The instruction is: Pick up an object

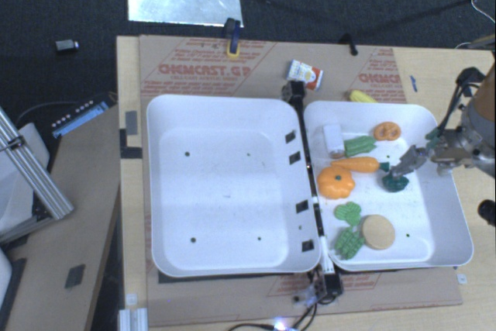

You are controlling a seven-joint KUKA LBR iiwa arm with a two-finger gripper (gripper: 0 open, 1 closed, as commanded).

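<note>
You see the left bin (225, 190) with nothing to take in it. All the objects lie in the right bin (446, 232): a white block (333, 139) and a green piece (359, 144) near its far-left corner, a carrot (356, 164) and an orange pumpkin (336, 183) by its left edge, two green leafy toys (348, 229) and a tan disc (378, 232) toward its near edge. Further right, the gripper (400, 169) points down at a small dark teal object (395, 182), just beside or touching it. How wide it stands I cannot tell. I judge the grasp is only starting; nothing is lifted yet.
</note>
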